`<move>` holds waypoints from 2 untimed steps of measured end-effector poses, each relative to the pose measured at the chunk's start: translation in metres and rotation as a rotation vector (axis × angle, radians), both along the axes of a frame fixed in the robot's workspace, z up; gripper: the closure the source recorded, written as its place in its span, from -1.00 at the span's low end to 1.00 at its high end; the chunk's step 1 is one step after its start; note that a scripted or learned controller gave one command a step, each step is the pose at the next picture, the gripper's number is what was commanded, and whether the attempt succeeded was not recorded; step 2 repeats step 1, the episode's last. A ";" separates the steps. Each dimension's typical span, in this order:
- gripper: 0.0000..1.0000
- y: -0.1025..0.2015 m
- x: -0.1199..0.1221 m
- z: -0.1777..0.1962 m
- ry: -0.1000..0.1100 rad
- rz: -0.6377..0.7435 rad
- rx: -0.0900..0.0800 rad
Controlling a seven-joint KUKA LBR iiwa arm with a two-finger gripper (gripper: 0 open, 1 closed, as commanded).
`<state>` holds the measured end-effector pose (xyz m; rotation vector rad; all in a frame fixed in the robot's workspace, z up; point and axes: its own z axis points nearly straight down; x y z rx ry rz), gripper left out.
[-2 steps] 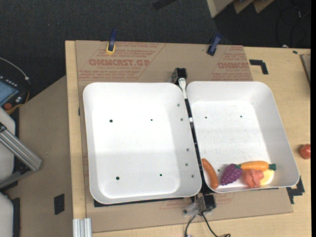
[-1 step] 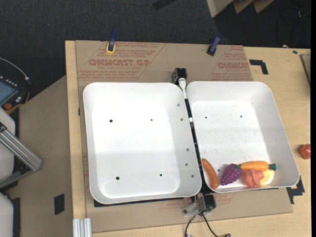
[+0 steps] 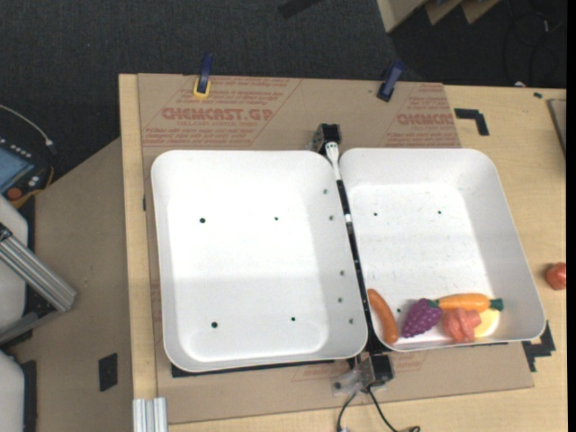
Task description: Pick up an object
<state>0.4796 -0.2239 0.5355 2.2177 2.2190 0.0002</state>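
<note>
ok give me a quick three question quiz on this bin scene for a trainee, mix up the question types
1. True or false: the toy foods lie in the left bin.
2. Multiple choice: where in the right bin do the toys sit? A) far edge B) middle C) near edge
3. Short answer: what lies directly left of the purple grapes?

Key
1. False. They are in the right bin.
2. C. The carrot, the grapes and the rest cluster along the near edge.
3. The orange-brown sausage, against the bin's left wall.
</note>
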 end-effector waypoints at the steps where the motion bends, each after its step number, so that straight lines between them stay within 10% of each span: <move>1: 1.00 0.000 0.000 0.000 0.000 0.000 0.000; 2: 1.00 0.000 0.000 0.000 0.000 0.000 0.000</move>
